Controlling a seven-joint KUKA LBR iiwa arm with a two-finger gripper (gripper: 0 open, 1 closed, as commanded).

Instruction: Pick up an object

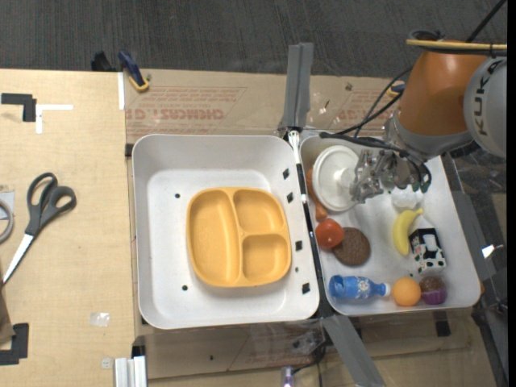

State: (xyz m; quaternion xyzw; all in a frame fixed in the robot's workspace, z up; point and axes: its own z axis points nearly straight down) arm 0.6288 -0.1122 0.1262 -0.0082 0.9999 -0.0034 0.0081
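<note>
The gripper (pixel 372 177) hangs low in the right bin (pixel 455 240), its metal fingers pointing down beside a white bowl (pixel 332 176); whether they are spread or closed cannot be told from this angle, and nothing can be seen held between them. The bowl sits at nine o'clock from the gripper, just beside it, in the bin's upper left part. At four o'clock from the gripper lies a yellow banana (pixel 405 229), and just below that a black-and-white cow toy (pixel 426 248). At seven o'clock a red tomato (pixel 329 234) touches a brown round cookie (pixel 352 247). Along the bin's near edge, around six o'clock, lie a blue bottle (pixel 357 288), an orange (pixel 406 292) and a purple plum (pixel 433 291) in a row. The left bin (pixel 157 240) holds a yellow divided plate (pixel 239 237). Well apart at nine o'clock, scissors (pixel 39 213) lie on the wooden bench (pixel 64 297)
</note>
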